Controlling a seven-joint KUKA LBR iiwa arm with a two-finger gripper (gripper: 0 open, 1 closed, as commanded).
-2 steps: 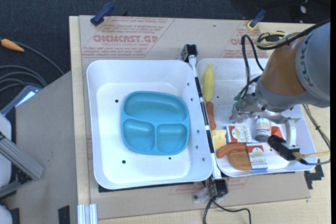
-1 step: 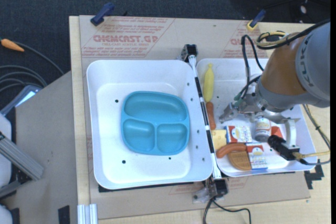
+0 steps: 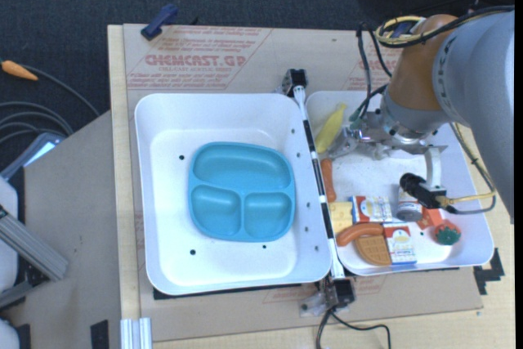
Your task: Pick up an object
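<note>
Blue plate (image 3: 241,190) in the left bin (image 3: 155,176) aside, looks like the reaching step in the right bin (image 3: 372,172), gripper (image 3: 357,135) just beside a yellow piece (image 3: 331,128) right of centre, its opening impossible to tell; next calls for centring over that piece and closing.

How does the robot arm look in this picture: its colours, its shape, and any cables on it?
The arm is thick and rounded, in smooth grey, with an orange band above the wrist. Below the band sits a grey metal wrist part, from which the gripper extends. Thin black cables run beside the wrist.
</note>
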